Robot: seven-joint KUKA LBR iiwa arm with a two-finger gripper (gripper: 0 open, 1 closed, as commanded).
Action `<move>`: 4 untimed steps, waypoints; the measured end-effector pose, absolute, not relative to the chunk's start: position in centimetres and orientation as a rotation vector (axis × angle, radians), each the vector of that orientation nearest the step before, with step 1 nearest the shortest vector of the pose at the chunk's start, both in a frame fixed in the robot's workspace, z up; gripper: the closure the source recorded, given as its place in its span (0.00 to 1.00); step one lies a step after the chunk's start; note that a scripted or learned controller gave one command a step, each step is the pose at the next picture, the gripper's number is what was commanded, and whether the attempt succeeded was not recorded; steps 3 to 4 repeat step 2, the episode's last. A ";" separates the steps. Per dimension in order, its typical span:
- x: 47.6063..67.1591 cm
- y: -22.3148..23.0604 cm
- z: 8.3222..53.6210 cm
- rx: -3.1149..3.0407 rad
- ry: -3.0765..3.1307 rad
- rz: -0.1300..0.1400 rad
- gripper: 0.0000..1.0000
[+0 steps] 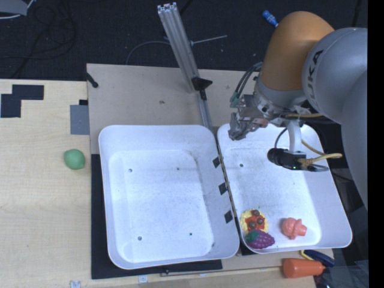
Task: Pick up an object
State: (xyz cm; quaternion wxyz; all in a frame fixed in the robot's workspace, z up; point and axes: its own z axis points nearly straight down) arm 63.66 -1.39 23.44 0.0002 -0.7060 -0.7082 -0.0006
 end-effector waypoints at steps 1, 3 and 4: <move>63.7 4.0 24.3 -2.218 -2.224 -0.001 1.00; 63.4 8.8 23.1 -2.218 -2.223 0.001 1.00; 63.4 8.8 23.1 -2.218 -2.223 0.001 1.00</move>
